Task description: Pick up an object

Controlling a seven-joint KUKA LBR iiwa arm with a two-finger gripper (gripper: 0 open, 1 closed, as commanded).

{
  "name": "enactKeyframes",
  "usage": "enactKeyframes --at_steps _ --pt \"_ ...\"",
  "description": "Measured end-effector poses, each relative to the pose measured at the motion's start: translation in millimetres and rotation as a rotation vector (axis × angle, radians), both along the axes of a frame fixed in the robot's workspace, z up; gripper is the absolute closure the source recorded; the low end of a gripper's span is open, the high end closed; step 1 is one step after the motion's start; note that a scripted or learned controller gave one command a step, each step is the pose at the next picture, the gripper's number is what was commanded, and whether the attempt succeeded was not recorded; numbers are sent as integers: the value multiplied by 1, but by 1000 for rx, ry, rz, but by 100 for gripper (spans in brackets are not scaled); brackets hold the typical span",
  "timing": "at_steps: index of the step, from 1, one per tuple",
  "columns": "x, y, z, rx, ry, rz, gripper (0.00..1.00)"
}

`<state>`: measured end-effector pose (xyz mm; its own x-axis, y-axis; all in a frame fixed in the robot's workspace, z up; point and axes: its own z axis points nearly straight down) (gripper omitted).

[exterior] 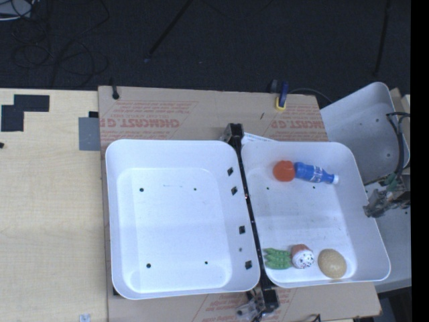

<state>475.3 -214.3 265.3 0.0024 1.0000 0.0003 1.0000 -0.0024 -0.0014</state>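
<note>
In the right-hand bin (348, 210), five small objects lie in two groups, none of them held.
Toward the far wall, an orange ball (283, 171) touches the end of a blue bottle (315, 174) lying on its side. Along the near wall sit a green toy (276, 258), a red-and-white ball (302, 256) and a tan egg-shaped object (332, 263) in a row. The left bin (124, 180) sits alongside. At the right edge, the gripper (383, 203) is too unclear to tell its state.
</note>
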Motion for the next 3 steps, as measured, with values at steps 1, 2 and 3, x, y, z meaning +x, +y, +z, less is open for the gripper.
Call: enactKeyframes --at_steps 1,2,3 --pt "0 1 -10 1 3 -4 100" --pt "0 0 2 0 0 0 100" --pt "0 1 0 1 2 -1 100"
